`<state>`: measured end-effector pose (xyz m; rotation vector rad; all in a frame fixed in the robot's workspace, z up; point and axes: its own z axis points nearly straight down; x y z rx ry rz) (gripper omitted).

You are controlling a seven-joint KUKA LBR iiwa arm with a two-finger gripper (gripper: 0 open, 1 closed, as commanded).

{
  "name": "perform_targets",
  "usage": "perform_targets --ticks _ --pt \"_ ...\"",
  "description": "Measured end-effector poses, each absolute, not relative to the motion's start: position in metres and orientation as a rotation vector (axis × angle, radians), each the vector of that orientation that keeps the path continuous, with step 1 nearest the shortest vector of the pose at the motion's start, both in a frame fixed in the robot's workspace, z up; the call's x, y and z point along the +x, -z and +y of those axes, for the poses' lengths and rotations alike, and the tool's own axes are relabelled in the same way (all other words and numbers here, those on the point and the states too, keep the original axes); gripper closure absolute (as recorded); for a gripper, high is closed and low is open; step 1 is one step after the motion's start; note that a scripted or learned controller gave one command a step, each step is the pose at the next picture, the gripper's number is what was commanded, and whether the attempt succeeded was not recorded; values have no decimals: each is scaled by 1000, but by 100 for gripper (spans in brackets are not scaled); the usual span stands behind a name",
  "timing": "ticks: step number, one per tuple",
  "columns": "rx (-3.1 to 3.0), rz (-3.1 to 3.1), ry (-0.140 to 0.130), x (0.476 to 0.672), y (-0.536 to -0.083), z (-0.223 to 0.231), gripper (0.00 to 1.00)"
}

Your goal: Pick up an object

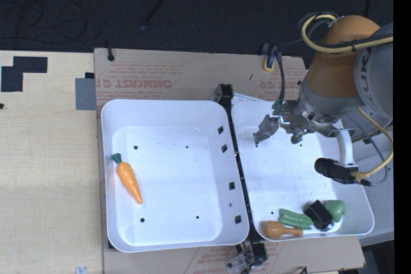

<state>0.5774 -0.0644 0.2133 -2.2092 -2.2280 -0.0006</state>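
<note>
An orange toy carrot with a green top lies near the left wall of the left bin. In the front right corner of the right bin sit a small orange gourd-shaped toy, a green pod, a black block and a green lump, all close together. My gripper hangs over the back part of the right bin, well away from that cluster. Its fingers are spread open with nothing between them.
A black divider runs between the two bins. Cardboard lies under and behind them. A black cable end and yellow hoses hang from the arm over the right bin's right side.
</note>
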Motion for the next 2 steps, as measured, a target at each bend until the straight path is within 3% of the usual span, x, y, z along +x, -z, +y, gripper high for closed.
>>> perform_targets --ticks 1,2 --pt "-2219 -2232 10 644 -286 -22 0" --pt "-2212 -2223 -5 643 -244 39 0"
